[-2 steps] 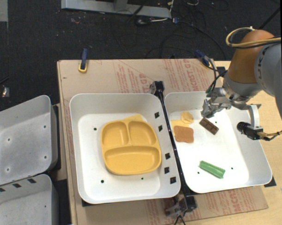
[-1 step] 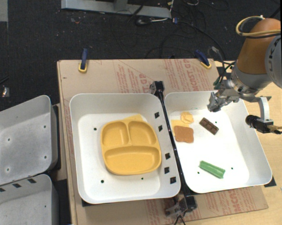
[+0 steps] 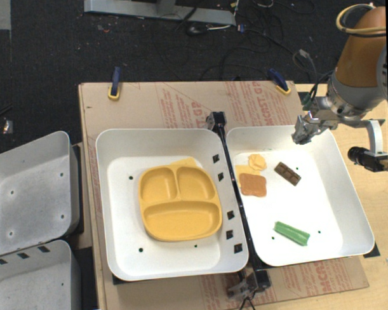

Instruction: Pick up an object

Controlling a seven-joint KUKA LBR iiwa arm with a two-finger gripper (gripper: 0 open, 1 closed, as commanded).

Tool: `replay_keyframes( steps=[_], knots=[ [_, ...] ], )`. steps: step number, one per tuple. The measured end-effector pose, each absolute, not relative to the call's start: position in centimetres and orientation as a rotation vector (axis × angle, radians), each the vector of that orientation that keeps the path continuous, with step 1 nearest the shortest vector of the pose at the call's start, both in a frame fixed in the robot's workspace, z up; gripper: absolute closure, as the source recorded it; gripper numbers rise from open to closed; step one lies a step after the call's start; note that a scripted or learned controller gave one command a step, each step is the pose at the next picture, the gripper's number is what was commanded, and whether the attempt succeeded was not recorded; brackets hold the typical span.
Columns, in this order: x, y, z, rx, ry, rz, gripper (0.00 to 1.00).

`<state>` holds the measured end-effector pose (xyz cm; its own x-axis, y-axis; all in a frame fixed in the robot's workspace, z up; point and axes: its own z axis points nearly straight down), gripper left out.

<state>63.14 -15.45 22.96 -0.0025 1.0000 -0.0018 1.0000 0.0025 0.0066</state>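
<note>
The right bin (image 3: 348, 196) holds several small items: a pale yellow piece (image 3: 257, 161), a tan toast-like square (image 3: 253, 185), a dark brown bar (image 3: 287, 173) and a green block (image 3: 292, 233). My gripper (image 3: 302, 136) hangs over the bin's far rim, up and to the right of the brown bar, apart from every item. Nothing shows between its fingers. The grey arm with its orange band (image 3: 362, 53) comes in from the upper right.
The left bin (image 3: 112, 186) carries a yellow divided tray (image 3: 180, 202). A black divider (image 3: 230, 182) runs between the bins. Clamps (image 3: 115, 84) hold the cardboard base at the back. Grey metal panels (image 3: 30, 189) lie to the left of the bench.
</note>
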Motion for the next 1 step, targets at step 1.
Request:
replay_keyframes(
  steps=[1],
  knots=[
    [63.29,-15.46,28.19,2.213,2.22,0.006,1.0]
  ],
)
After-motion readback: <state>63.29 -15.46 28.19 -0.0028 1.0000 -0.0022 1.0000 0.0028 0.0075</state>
